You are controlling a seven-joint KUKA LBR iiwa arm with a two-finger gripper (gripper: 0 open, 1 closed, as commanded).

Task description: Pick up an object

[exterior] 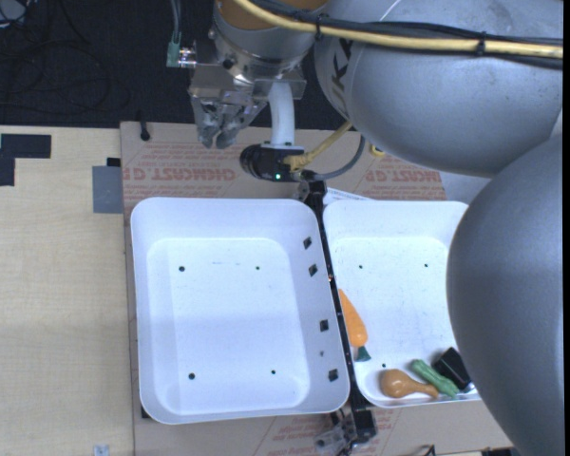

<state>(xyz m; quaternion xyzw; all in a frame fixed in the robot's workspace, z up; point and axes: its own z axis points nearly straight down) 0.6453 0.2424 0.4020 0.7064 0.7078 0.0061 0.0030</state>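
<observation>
Camera view — gripper (pixel 218 131) is hanging behind the left bin (pixel 152 255), fingers' state unclear — carrot (pixel 353 319) and other items are lying unpicked in the right bin (pixel 399 245).

The grey arm (pixel 456 74) covers the right part of the right bin (pixel 399 245), so that bin's far wall and right corner are hidden. A black object (pixel 451 367) near the bin's front is partly behind the arm, and its shape cannot be told. The orange carrot (pixel 353 321) lies against the dividing wall, with its lower tip partly hidden. The gripper (pixel 220 126) hangs above the bench behind the left bin, its fingertips blurred together, too unclear to judge.
</observation>
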